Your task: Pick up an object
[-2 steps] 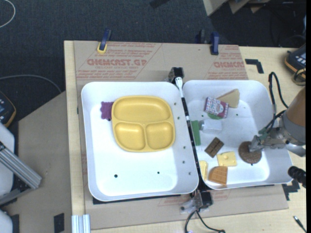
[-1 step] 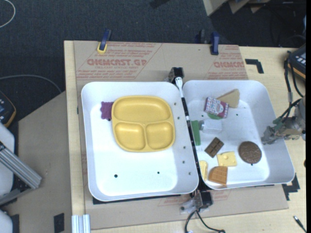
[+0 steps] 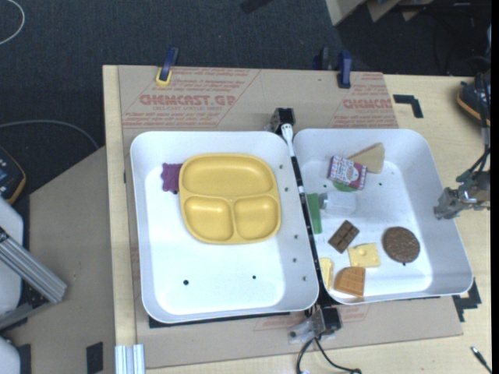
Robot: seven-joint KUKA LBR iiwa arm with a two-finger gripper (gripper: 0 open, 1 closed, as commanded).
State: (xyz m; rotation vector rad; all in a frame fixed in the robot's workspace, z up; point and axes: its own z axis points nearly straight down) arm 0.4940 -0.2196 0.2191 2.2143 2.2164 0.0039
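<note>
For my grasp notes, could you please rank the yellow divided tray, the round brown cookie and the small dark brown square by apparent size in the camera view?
1. yellow divided tray, by far the largest
2. round brown cookie
3. small dark brown square, smallest

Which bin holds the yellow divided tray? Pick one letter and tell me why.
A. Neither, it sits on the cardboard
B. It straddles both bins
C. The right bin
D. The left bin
D: the yellow divided tray lies wholly inside the left bin, partly over a purple item, while the right bin holds the small food pieces such as the round brown cookie.
</note>
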